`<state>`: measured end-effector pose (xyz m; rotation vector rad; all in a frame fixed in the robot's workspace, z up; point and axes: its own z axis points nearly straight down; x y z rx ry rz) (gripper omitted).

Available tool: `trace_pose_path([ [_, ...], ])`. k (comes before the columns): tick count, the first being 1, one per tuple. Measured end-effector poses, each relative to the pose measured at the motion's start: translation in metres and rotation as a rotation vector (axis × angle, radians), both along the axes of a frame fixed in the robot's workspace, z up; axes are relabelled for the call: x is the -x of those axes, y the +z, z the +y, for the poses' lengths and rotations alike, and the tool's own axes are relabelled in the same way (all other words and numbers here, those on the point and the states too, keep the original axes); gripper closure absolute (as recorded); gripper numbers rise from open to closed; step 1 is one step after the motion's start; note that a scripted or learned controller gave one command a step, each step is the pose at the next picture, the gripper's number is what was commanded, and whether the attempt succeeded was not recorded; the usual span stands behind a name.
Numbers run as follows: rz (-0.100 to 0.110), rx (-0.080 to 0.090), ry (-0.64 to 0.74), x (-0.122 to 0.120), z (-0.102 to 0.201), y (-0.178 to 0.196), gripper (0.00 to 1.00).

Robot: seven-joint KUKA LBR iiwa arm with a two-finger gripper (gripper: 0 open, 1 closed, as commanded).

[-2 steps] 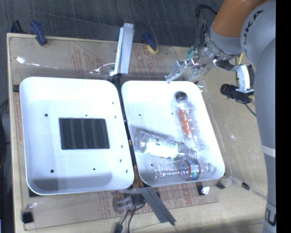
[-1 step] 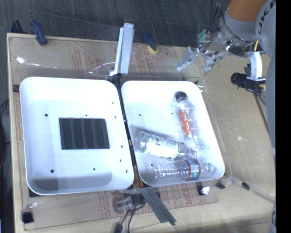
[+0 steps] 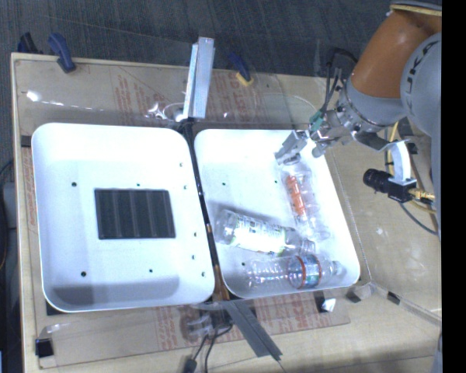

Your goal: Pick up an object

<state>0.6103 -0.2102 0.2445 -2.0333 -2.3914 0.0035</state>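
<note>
Reaching in from the right, the gripper [image 3: 293, 148] hangs over the far right corner of the right bin [image 3: 241, 152], its tip just at the top end of a clear bottle with an orange label [image 3: 299, 195]. From where I stand I cannot tell how the gripper is set; glare and clear plastic blur together there, and nothing shows plainly as held.

Three bottles lie in that bin: the orange-labelled one along the right wall, a white-labelled bottle [image 3: 252, 233] slanting across the middle, and a blue-banded bottle [image 3: 295, 271] along the near wall, touching the white-labelled one. The left bin [image 3: 54, 154] carries only a dark ribbed panel [image 3: 134, 214].

The orange-labelled bottle looks the likely target. A good grasp, I'd judge, means coming down across its narrow width, near mid-body rather than the cap end, since slick round plastic will roll or squirt away from a pinch that is off-centre.
</note>
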Motion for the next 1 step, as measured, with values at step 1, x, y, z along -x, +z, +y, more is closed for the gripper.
trace_pose_path([
  [1,0.000,-0.001,0.126,-0.0027,0.0018,-0.0354,0.00],
])
